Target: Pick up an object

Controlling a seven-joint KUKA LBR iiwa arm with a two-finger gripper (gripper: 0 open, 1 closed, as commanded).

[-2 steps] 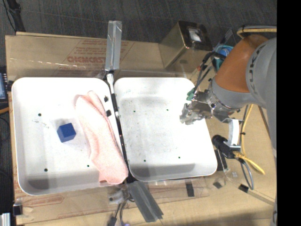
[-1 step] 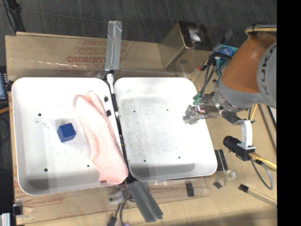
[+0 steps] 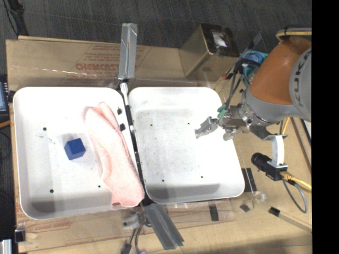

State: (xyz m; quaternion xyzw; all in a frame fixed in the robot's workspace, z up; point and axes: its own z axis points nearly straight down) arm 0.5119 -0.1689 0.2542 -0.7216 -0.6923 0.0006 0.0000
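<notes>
You are looking down at a slant on a tan, cardboard-covered surface that carries two shallow bins of smooth white plastic with rounded corners; the left bin and the right bin sit side by side, touching along a dark seam. A grey metal bar runs off from the top of that seam toward 12 o'clock. In the left bin lies a small blue cube, matte, with crisp edges, one corner turned toward you; just beside it, toward 3 o'clock, a pale pink towel of soft, nubbly cloth is folded into a long strip, draped against the bin's right wall, its lower end reaching the rim near the seam. The floor of the right bin is speckled with fine dark flecks and a few dark dots. The arm, grey with a glossy orange band, enters from 3 o'clock; its end effector hangs over the right part of the right bin, metallic grey, pointing toward 9 o'clock. You can see nothing between its fingers; whether they stand apart or together cannot be told at this angle. The blue cube lies well apart from the end effector, toward 9 o'clock, across the seam and the towel. A tan box stands beyond the right bin at 12 o'clock.
</notes>
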